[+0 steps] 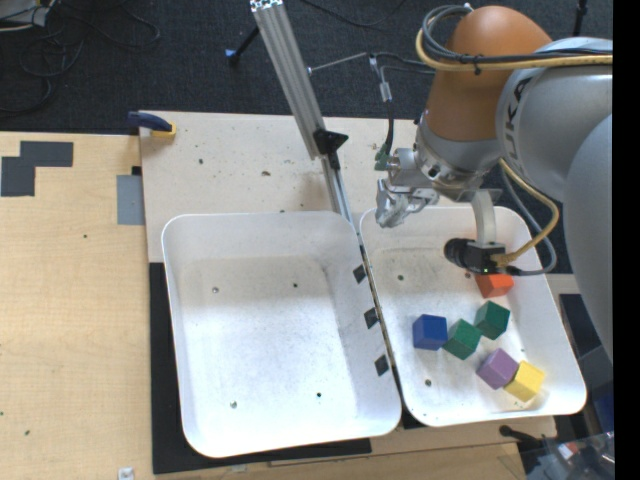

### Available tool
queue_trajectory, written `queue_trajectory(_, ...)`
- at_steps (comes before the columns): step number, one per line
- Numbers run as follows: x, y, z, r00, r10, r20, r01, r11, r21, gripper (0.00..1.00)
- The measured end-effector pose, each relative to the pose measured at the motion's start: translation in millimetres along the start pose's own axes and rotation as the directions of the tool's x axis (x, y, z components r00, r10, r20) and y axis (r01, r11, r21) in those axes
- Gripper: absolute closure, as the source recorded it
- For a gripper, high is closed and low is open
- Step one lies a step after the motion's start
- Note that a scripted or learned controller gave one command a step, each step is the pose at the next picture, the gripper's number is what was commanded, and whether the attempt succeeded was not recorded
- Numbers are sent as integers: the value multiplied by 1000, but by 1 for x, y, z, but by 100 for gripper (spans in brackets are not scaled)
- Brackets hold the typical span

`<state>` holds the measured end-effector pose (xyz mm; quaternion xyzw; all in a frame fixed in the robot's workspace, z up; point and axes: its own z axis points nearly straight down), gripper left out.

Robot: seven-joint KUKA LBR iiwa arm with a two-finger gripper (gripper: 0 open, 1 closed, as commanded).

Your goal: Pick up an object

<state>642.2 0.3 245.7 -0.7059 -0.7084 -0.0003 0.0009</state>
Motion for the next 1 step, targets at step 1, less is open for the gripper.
queue_trajectory(1, 56, 3, 15, 1000, 0, 0, 0, 1000, 4, 100)
